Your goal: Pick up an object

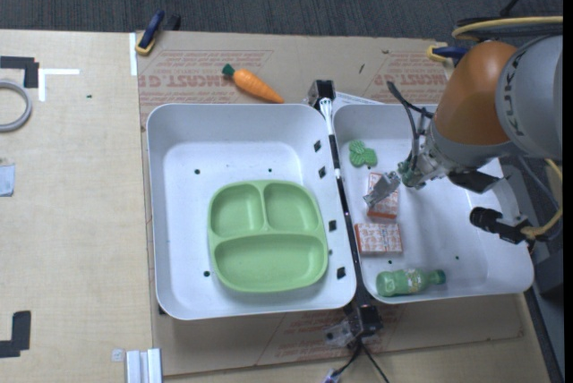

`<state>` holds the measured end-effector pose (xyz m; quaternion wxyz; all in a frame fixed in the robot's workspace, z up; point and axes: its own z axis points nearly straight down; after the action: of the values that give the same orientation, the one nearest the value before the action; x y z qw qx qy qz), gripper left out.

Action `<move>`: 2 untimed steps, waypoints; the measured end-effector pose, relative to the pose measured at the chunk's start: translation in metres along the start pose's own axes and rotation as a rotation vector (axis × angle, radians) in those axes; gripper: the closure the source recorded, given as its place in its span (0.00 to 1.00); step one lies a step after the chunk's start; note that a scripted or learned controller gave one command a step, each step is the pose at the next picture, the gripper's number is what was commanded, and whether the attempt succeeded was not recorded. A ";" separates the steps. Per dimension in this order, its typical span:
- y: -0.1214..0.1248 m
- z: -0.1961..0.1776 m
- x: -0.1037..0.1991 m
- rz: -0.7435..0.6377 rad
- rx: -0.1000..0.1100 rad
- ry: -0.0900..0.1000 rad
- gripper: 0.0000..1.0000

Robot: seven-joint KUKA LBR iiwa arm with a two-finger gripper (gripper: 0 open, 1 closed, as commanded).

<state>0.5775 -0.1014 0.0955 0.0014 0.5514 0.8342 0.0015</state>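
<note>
The right bin point(501, 269) holds a small green leafy toy point(362, 154), two red-and-white boxes and a green bottle point(408, 282) lying on its side near the front wall. My gripper point(386, 187) hangs low in the left part of this bin, directly over the upper box point(385, 208) and partly covering its top. The lower box point(379, 238) lies just in front of it. The grey arm with its orange band point(479, 95) reaches in from the right.
The left bin point(179, 140) holds a green divided plate point(267, 235). An orange toy carrot point(253, 83) lies on the cardboard behind the bins. A black clamp point(321, 91) sits at the bins' shared back corner. A black part point(498, 224) of the arm overhangs the right bin.
</note>
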 end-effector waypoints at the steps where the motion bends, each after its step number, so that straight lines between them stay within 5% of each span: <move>1: 0.001 -0.010 -0.001 0.003 -0.004 -0.001 1.00; 2: 0.001 -0.011 -0.001 0.002 -0.003 -0.001 0.00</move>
<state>0.5786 -0.1015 0.1060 0.0029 0.5524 0.8336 0.0025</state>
